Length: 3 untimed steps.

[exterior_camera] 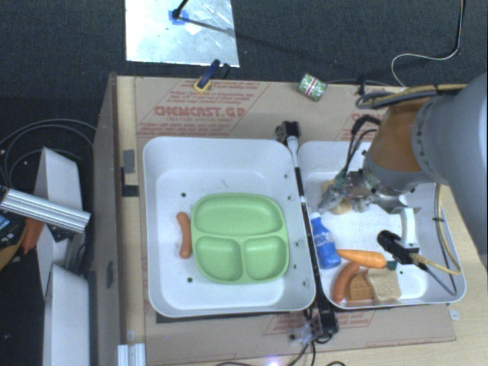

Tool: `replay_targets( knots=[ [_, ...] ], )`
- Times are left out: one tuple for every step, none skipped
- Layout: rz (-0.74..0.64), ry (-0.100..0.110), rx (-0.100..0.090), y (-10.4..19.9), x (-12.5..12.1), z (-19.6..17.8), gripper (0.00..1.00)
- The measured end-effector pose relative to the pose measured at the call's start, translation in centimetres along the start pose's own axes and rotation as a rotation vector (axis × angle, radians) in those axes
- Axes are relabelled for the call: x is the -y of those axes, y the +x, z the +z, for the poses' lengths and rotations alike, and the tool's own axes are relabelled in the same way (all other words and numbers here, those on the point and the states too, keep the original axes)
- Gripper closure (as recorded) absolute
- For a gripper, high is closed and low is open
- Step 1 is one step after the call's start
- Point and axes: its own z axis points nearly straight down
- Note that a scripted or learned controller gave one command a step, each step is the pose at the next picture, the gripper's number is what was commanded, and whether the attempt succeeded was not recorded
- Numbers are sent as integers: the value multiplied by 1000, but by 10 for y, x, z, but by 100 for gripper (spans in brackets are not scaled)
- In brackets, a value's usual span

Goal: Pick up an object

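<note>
Surface: brown cardboard-topped bench on dark carpet, carrying two white bins side by side.
Left bin (pixel 164 227): green divided plate (pixel 240 236) at centre, a sausage (pixel 184 234) at its 9 o'clock.
Right bin (pixel 442 277): blue bottle (pixel 323 242) against the divider, carrot (pixel 361 258) at its 3 o'clock, a second sausage (pixel 345 281) and a bread slice (pixel 383 284) at 6 o'clock.
Gripper (pixel 341 194): low at the right bin's 10 o'clock, over a small pale item I cannot identify; how far it is open, and whether it has hold of anything, I cannot tell.
Risk: closing so near the divider could strike the wall, or nudge the bottle and pinch nothing.
</note>
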Motion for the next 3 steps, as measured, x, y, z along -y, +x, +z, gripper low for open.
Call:
replay_targets(
  knots=[
    [-2, -1, -1, 7, -22, 0, 0],
    [0, -1, 0, -11, -23, 0, 0],
    [-3, -3, 0, -11, -24, -11, 100]
  ],
)
